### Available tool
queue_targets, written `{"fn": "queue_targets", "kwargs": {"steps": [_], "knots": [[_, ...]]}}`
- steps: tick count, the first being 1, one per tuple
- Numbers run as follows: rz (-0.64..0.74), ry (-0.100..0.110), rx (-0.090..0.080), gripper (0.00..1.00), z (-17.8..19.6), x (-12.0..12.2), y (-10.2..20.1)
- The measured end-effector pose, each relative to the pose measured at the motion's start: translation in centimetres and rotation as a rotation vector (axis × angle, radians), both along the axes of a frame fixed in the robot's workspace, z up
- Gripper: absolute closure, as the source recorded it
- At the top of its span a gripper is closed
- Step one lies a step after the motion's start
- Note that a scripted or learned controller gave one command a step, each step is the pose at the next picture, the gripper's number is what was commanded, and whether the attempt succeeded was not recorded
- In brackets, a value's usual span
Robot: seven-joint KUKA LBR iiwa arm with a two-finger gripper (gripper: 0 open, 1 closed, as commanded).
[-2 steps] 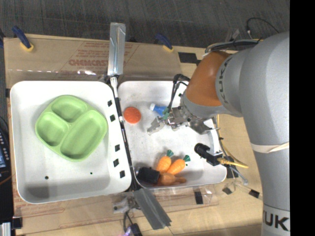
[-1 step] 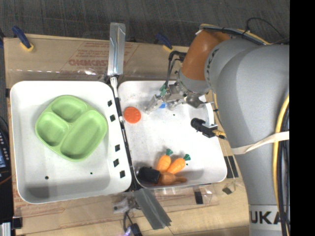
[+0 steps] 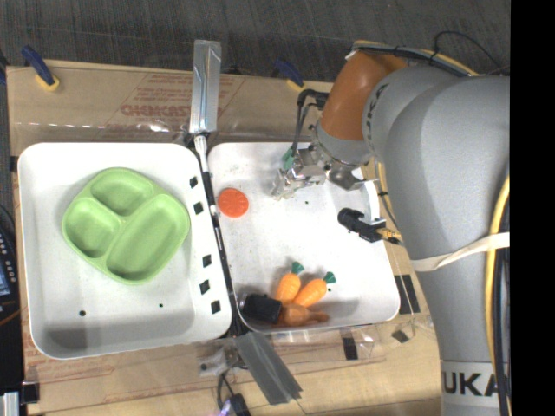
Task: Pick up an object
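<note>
The fingers (image 3: 291, 180) are seen low over the right bin (image 3: 381, 271) near its twelve o'clock wall; how far they are parted cannot be told. An orange disc (image 3: 232, 202) lies at their eight o'clock, toy carrots (image 3: 303, 289) at six o'clock.

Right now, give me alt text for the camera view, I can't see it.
The gripper hangs over the right bin, which holds an orange ball and toy carrots. The left bin holds a green divided plate.
</note>
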State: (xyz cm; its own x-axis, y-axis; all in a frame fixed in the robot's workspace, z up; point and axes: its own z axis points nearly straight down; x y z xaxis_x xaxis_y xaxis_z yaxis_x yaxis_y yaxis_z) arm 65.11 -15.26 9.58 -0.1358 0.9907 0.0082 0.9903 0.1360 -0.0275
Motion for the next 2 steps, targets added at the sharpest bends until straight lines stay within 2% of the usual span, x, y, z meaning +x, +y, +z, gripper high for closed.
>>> {"fn": "queue_targets", "kwargs": {"steps": [1, 2], "knots": [[-0.004, -0.031, -0.003, 1.0, 10.4, 0.7, 9.8], [0.075, -0.024, -0.003, 1.0, 9.5, -13.4, 10.1]]}}
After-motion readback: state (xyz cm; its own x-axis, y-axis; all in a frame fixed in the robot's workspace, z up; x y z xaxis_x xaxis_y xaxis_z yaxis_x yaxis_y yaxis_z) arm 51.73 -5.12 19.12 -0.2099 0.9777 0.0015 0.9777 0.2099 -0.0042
